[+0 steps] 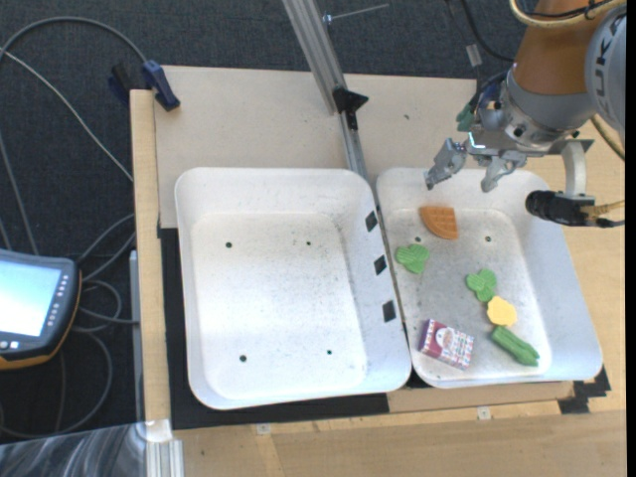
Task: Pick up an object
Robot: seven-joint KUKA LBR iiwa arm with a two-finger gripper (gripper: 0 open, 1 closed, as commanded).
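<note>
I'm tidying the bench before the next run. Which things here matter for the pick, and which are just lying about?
For the job:
gripper, open, above the right bin
orange piece
green pieces
yellow piece
small box

Lying about:
left bin
blue clamp
pendant
cables
metal pole

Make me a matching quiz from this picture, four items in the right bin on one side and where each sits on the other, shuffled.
Things:
1. orange wedge-shaped piece
2. red and white small packet
3. yellow rounded piece
4. long green pod-shaped piece

Places:
A. near front edge, left part of the right white bin
B. nearest the open gripper, far end
C. front right corner area
D. between a green leaf shape and the pod

Pairs: 1-B, 2-A, 3-D, 4-C
</note>
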